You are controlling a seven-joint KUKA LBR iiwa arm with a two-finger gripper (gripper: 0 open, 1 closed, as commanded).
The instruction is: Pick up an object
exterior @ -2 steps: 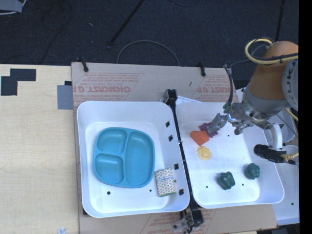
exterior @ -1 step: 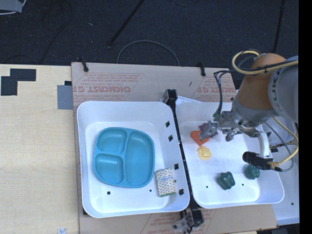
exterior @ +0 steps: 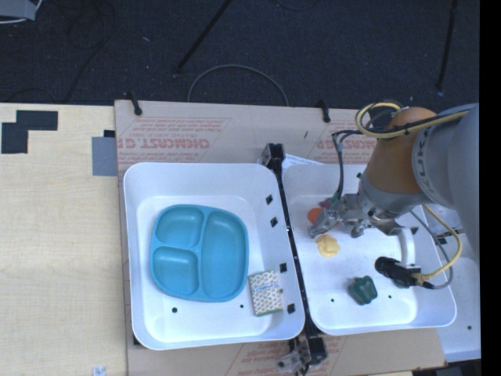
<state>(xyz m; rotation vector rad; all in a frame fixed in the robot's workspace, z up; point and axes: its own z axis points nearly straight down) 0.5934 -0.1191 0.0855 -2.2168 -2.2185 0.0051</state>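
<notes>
The claw (exterior: 327, 219) hangs low inside the right bin (exterior: 438, 313), in the half of it nearer its left wall, at the end of the grey arm (exterior: 446, 159), which comes in over the bin's right side. From this slant I cannot tell whether the claw is apart or together, or whether anything is clamped in it.

A small red-orange thing (exterior: 315, 214) sits right at the claw's tip, on the side toward the right bin's left wall. It is so close to the metal that contact cannot be judged. A yellow lump (exterior: 328, 246) lies on the right bin's floor just beside the claw, on its near side and apart from it. A dark green thing (exterior: 362, 289) rests farther toward the right bin's near wall, well clear of the claw and of the yellow lump.

Touching the right bin along its left wall is the left bin (exterior: 137, 210). In it lies a blue divided plate (exterior: 200, 251), flat, with three compartments. Between that plate and the right bin, toward the near side, a small patterned box (exterior: 265, 291) leans just off the plate's corner.

Both bins rest on a brown board (exterior: 196, 135) with red lettering, which lies on the pale table (exterior: 55, 257).
</notes>
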